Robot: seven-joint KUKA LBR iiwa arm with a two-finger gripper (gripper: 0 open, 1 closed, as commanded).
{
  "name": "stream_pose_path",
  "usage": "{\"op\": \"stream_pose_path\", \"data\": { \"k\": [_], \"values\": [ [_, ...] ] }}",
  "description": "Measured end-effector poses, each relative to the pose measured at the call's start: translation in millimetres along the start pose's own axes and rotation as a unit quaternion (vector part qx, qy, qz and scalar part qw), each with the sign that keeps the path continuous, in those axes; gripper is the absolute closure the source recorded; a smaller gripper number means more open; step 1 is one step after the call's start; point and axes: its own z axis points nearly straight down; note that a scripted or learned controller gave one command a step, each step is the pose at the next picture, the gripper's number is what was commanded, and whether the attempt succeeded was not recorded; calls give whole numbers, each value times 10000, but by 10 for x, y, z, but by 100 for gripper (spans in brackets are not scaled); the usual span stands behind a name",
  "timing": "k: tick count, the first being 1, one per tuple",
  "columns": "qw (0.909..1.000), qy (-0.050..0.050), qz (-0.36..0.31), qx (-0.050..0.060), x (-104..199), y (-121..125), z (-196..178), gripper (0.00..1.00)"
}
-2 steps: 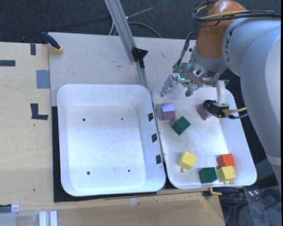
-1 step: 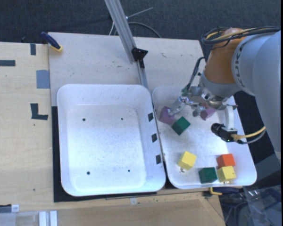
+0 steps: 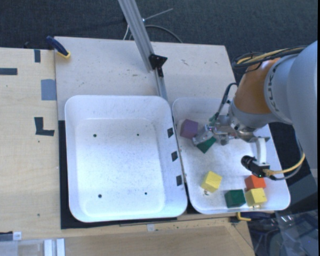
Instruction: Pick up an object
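At the far left the tabletop (image 3: 21,143) shows pale wood grain, marked with several dark and grey tape patches. A lighter speckled board (image 3: 112,68) lies over it further right, and a blue-and-yellow clamp (image 3: 58,47) grips that board's upper left corner. Beyond the board's far edge the floor (image 3: 213,15) is dark carpet, with a thin cable looping across it. A slanted metal rail (image 3: 141,33) comes down from the top of the view and ends in a black bracket near the gap between the bins.

The left bin (image 3: 74,111) is a shallow white tray, speckled, with four small dark dots on its floor. Touching its right wall is the right bin (image 3: 282,196), which holds all the loose pieces. Near that bin's upper left sits a purple block (image 3: 189,128). Just beside it, lower and to the right, lies a dark green block (image 3: 205,144). Toward the front of the bin rests a yellow block (image 3: 211,181), apart from the others. In the front right corner a green cube (image 3: 234,198), a second yellow cube (image 3: 256,197) and an orange block (image 3: 254,183) cluster closely together.

The tool (image 3: 217,134) is low inside the right bin, directly over the dark green block's upper right edge and near the purple block. How far its jaws stand apart cannot be told, nor whether it touches the green block. The grey arm (image 3: 304,89) with its orange band (image 3: 253,92) enters from the right, yellow and black cables trailing along it.
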Motion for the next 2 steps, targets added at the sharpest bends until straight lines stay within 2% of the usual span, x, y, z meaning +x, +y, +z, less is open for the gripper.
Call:
{"op": "stream_pose_path", "data": {
  "k": [1,2],
  "values": [
    [10000,3,-19,-2,20,7,-109,100],
    [10000,10,-55,-49,722,125,-989,100]
  ]
}}
